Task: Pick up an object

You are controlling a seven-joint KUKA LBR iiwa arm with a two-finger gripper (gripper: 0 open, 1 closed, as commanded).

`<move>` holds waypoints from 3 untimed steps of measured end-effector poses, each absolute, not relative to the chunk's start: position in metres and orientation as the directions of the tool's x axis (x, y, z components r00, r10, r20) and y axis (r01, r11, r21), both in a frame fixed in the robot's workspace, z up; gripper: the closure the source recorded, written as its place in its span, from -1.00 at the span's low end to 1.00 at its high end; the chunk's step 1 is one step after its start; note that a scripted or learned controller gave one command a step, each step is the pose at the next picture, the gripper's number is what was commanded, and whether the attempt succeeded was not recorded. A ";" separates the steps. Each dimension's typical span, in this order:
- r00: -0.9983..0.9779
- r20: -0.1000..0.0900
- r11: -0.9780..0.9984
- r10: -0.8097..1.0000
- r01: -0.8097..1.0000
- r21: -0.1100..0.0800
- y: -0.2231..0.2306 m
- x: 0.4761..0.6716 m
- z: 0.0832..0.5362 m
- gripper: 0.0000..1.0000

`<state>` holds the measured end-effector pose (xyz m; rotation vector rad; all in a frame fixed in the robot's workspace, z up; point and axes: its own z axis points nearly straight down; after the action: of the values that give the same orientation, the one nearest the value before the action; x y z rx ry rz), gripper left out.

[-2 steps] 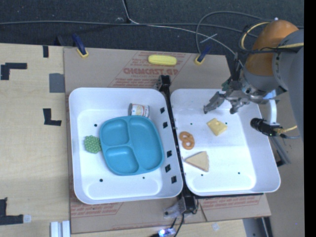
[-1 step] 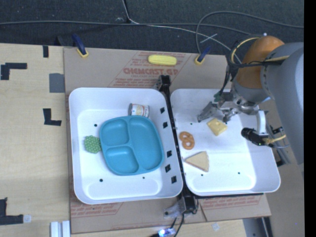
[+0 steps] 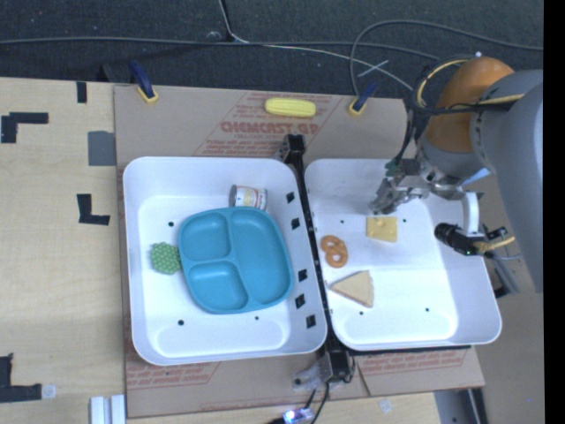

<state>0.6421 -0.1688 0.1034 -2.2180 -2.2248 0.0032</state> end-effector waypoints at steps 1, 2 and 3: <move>-0.002 0.000 0.002 1.000 1.000 0.003 -0.163 0.644 0.165 1.00; -0.002 -0.001 0.002 1.000 1.000 0.005 -0.158 0.646 0.228 1.00; -0.001 0.000 0.001 1.000 1.000 0.000 -0.158 0.646 0.227 1.00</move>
<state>0.6459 -0.1575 0.2266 -2.2203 -2.2225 0.0009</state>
